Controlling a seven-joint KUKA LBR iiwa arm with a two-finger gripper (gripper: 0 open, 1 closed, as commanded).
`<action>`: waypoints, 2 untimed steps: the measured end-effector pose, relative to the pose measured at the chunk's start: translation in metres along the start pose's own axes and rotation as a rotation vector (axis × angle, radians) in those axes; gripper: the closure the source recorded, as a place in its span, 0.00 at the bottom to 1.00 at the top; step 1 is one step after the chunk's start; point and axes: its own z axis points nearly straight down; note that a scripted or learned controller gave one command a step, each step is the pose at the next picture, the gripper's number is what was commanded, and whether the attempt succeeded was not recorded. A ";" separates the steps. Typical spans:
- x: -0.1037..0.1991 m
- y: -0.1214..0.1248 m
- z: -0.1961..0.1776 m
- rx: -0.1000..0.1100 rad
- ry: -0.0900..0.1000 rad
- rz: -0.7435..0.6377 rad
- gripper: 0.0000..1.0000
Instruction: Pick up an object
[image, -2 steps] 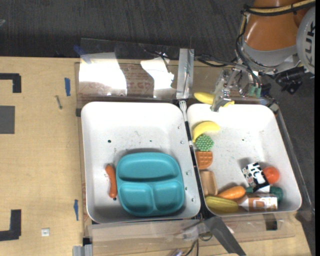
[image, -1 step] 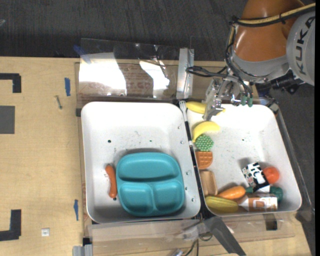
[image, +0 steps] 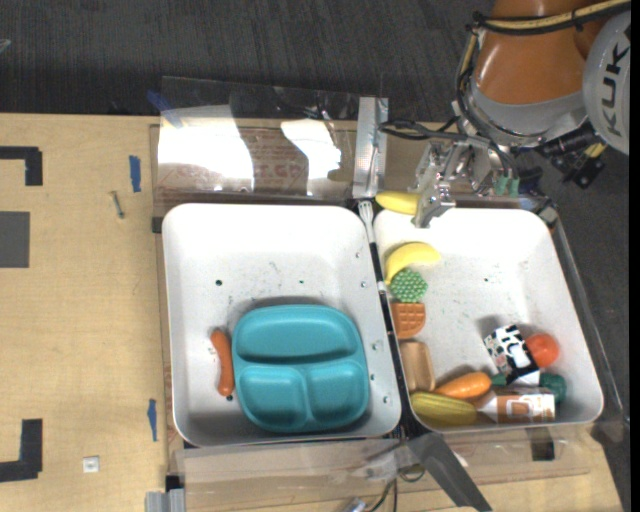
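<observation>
— Nearest, at the bottom of the frame: yellow-green toy (image: 443, 408) lying against the lower wall of the right bin (image: 578, 310), with orange carrot (image: 463, 384) and small bottle (image: 520, 407) crowded just beside it. Worth a try?

— Too crowded down there. Better to look at the upper middle: gripper (image: 437, 205) hanging over the top left corner of that bin, yellow piece (image: 397, 203) just to its left, resting at the rim.

— Open or closed on it?

— Cannot tell from this angle. Nothing seen pinched, so best counted as not yet held.

— Then how to do the pick well?

— Shift left until centred over the yellow piece, line up across its short side, come down straight, keep clear of the rim. Close gently: probably smooth and rounded, so likely to squirt out sideways. Lift slowly and check for something actually carried.

— And if missed?

— Fall back to the yellow banana shape (image: 410, 257) lower down, with open floor to its right.
</observation>
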 end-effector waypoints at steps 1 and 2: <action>-0.014 -0.016 -0.049 0.000 -0.003 0.008 1.00; 0.018 0.005 0.017 -0.001 0.009 -0.186 1.00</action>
